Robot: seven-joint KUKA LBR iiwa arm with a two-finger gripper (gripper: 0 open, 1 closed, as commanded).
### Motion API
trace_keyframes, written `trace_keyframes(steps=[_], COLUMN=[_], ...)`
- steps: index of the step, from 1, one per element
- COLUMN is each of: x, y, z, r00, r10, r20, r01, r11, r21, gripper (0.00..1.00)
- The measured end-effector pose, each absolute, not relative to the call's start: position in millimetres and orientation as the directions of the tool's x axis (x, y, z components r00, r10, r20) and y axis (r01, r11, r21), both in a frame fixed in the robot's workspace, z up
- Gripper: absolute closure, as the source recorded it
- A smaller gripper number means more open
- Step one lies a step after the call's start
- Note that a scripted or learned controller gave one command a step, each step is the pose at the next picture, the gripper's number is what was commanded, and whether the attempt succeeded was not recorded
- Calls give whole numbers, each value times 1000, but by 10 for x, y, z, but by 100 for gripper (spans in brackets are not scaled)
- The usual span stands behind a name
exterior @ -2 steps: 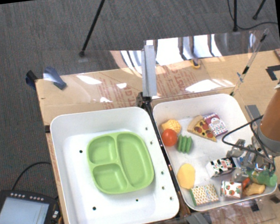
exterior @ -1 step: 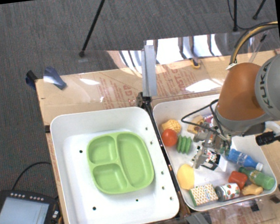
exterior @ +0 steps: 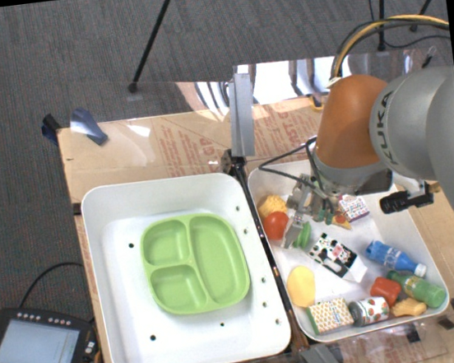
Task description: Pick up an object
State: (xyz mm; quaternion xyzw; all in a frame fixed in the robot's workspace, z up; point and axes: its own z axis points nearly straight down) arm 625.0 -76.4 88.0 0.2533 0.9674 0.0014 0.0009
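My gripper (exterior: 298, 227) hangs low over the back left part of the right bin (exterior: 432, 251), below the orange-banded wrist. Just left of its tip lie a red tomato (exterior: 275, 225) and a yellow corn piece (exterior: 272, 205). A small green object (exterior: 305, 237) lies right at the tip; whether it is gripped is unclear. A black-and-white patterned box (exterior: 334, 254) rests just to the right of the tip, nearer the front.
The right bin also holds a yellow lemon (exterior: 301, 285), a blue bottle (exterior: 391, 257), a green bottle (exterior: 420, 289), a red item (exterior: 384, 289), a can (exterior: 368, 310) and a cracker box (exterior: 331, 314). A green divided plate (exterior: 194, 262) lies in the left bin (exterior: 108, 225).
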Motion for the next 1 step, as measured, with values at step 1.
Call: trace_keyframes(steps=[1], x=[5669], y=[-940], z=[870], r00=[-888], r10=[460], r20=[2], r01=[460], r11=[888], r21=[0], gripper=[0])
